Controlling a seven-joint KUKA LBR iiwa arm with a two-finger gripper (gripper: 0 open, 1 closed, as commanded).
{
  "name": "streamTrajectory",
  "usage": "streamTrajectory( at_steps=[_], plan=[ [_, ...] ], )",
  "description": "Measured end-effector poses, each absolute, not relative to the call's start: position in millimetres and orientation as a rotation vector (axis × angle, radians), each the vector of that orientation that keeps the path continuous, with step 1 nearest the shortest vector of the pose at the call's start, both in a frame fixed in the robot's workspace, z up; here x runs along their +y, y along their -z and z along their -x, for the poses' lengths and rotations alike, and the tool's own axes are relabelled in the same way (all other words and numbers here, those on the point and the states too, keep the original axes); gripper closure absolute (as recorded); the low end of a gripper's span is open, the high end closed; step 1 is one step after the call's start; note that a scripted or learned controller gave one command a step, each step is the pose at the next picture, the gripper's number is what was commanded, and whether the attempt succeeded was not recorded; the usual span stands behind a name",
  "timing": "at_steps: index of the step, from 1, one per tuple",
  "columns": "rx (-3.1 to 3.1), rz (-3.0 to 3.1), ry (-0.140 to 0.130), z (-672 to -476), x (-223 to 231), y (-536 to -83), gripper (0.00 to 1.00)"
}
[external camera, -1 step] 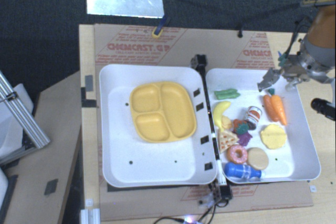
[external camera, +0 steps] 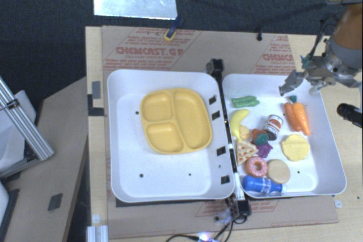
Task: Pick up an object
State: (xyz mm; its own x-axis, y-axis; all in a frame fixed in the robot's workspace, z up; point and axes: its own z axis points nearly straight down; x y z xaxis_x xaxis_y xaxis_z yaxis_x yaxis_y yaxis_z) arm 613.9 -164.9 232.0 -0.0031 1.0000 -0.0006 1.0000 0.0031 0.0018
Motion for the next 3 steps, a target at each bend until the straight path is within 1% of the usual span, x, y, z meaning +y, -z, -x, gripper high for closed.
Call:
streamTrajectory(
  at_steps=[1, 2, 3],
  plan=[
    [2.226, -2.22, 0.001, -610.0, -157, -174, 0.0],
    [2.223, -2.219, 0.0, -605.8, -154, -131, 0.0],
    [2.224, -2.221, 0.001, -605.9, -153, -82, 0.0]
  ],
)
